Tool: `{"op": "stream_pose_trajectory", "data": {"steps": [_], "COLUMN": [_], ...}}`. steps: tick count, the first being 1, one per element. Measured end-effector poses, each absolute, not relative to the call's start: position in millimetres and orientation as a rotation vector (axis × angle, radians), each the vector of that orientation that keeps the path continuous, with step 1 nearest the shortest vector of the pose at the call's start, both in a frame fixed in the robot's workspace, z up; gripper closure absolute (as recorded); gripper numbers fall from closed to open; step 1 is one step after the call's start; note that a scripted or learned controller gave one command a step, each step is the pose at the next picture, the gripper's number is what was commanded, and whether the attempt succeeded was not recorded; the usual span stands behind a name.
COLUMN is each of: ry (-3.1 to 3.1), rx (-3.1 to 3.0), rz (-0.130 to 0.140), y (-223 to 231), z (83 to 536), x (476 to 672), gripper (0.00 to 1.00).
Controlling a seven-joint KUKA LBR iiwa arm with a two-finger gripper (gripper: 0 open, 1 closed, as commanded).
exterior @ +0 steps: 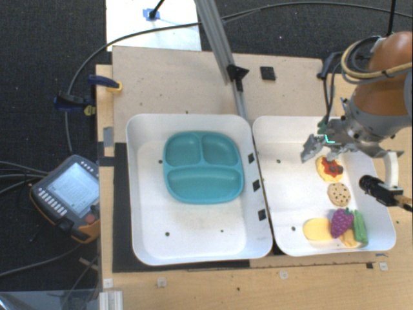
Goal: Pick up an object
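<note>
The right bin (284, 192) holds toy food along its right side: a small pizza slice with red topping (330, 168), a round cookie (338, 194), a purple grape bunch (342, 222), a yellow piece (315, 229) and a green piece (359, 228). My gripper (318, 146) hangs over the upper part of this bin, just up and left of the pizza slice. I see nothing held between its fingers.
The left bin (148, 231) contains a teal divided plate (202, 168). A metal pole (217, 37) slants across the back of the bench. A teach pendant (68, 196) lies at the left, off the bench. The arm's bulk (381, 89) covers the right bin's far corner.
</note>
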State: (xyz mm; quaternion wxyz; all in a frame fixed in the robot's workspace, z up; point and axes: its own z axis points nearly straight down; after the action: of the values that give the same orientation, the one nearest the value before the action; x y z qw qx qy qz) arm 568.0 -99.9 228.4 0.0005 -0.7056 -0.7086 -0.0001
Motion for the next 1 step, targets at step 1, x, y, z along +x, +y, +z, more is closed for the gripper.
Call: {"op": "stream_pose_trajectory", "data": {"steps": [1], "ry": [-2.227], "rx": [-2.217], "rz": [-0.002], "y": [-99.9], "z": [229.2], "x": [568.5], "gripper": [0.00]}}
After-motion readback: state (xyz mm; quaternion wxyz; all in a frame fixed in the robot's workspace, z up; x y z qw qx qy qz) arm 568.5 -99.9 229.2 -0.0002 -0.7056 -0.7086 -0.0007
